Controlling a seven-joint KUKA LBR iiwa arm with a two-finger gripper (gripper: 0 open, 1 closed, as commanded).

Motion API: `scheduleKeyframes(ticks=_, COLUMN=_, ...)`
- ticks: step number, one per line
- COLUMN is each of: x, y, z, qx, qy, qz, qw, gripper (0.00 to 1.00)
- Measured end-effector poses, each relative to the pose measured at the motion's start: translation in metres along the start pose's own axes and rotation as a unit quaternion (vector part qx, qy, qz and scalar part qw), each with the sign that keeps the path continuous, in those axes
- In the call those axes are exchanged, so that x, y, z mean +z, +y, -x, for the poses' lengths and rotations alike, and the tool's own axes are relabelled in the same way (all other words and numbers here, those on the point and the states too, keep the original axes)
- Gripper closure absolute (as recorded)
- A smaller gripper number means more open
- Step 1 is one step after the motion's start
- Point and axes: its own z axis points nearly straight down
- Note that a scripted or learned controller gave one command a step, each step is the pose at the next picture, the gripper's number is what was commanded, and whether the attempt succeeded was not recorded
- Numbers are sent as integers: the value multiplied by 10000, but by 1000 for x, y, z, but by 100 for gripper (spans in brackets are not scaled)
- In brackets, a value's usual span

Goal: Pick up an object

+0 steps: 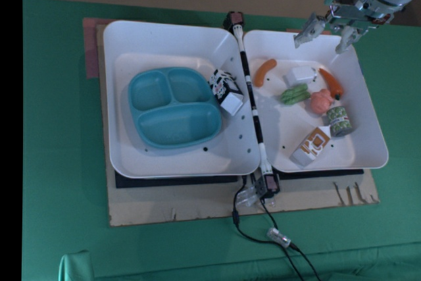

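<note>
Hand: mine (327, 34) hangs over the far edge of the right bin (372, 141), with its two fingers spread apart and nothing between them.
Arm: I reach in from the right, and the orange band sits above my wrist.
Right bin, far part: an orange sausage (264, 72), a small white block (300, 75), a green vegetable piece (295, 95) and an orange carrot (331, 81) lie close together.
Right bin, near part: a pink lump (321, 101) touches or almost touches a small green-patterned can (338, 120); a white and orange carton (310, 145) lies tilted, a little apart from them.
Left bin: a teal divided plate (174, 107) fills the middle of the left bin (122, 43), and a black and white carton (226, 92) leans at its right side.
Counter: green cloth (59, 141) covers it around the cardboard under the bins.
Step in hand: I judge that I am choosing a target and have not yet gone down.
Best target: I think the white and orange carton, because it has free space on its sides.
How to do well: I should turn my fingers across its narrow width, descend straight, and close only when both fingers are beside it.
Risk: in the crowded far group a finger could land on a neighbour and push things away.
</note>
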Motion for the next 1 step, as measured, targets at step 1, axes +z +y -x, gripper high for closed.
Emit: scheduleKeyframes(ticks=1, x=85, y=29, z=-20, qx=-5, qy=-6, qz=3, qw=10000, gripper=0)
